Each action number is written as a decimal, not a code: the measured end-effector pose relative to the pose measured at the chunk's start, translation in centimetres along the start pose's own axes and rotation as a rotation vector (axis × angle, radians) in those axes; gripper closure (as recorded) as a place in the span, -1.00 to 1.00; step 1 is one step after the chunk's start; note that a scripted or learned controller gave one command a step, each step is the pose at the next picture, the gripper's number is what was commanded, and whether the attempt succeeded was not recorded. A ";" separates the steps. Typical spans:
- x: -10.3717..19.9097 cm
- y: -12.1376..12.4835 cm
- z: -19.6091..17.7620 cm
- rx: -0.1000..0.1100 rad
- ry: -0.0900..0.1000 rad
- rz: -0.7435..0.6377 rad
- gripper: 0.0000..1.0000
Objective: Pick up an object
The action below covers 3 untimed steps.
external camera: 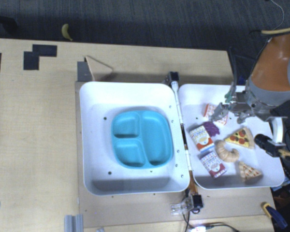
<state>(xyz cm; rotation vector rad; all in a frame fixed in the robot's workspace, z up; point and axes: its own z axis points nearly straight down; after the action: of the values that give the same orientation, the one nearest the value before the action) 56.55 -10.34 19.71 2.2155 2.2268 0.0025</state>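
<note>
Where my claw (230, 106) hangs near the right bin's (193, 93) back rim, beside a red-white packet (211, 111), I cannot tell its opening; the toys crowd below.

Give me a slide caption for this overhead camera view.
Gripper over the toy-food bin; blue divided plate in the other.

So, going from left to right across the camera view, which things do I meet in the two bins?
Blue divided tray → small carton → purple toy → croissant → pizza slice.
</note>
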 end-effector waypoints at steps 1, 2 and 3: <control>-5.1 -4.3 10.3 0.001 -0.001 0.004 -1.00; -5.0 -4.1 9.2 -0.004 -0.001 0.001 1.00; 0.7 -4.7 0.3 -0.003 0.000 0.000 1.00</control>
<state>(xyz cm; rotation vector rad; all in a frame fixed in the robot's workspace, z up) 51.86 -9.61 19.40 2.2141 2.2250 0.0056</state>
